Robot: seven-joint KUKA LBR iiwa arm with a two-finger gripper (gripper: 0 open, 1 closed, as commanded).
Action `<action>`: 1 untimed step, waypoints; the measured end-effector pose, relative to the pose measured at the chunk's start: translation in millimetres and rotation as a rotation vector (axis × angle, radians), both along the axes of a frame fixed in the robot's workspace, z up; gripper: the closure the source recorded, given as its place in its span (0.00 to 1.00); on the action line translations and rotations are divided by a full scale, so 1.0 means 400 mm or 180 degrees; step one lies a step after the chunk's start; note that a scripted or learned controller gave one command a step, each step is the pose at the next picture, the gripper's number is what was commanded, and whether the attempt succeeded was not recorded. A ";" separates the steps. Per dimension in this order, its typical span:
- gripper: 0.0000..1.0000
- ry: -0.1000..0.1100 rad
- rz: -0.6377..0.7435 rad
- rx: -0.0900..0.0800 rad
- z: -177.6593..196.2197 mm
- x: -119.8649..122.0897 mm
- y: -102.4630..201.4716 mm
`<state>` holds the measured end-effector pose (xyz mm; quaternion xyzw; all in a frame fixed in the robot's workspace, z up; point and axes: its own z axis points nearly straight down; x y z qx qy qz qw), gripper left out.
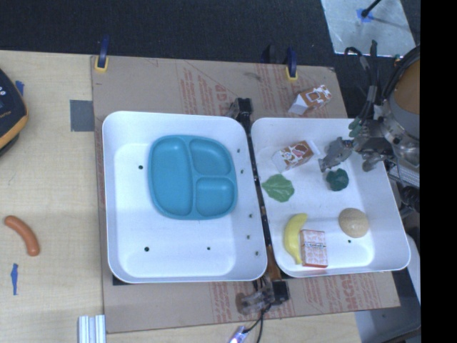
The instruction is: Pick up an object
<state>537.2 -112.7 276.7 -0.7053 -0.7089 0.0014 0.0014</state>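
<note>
Gripper [346,156] hangs near right bin's [397,213] far edge, above dark green object [338,179]

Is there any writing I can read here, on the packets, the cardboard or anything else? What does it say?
No text reads clearly.
Cardboard sheet: faint red print, too blurred to read.
Packet in the right bin: brown and white label, too small to read.
Red carton: print too small to read.
Packet on the cardboard: label too blurred to read.
Black and yellow device: no legible marks.
</note>
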 end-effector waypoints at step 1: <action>0.00 0.0000 -0.0005 -0.0009 -0.141 0.066 -0.239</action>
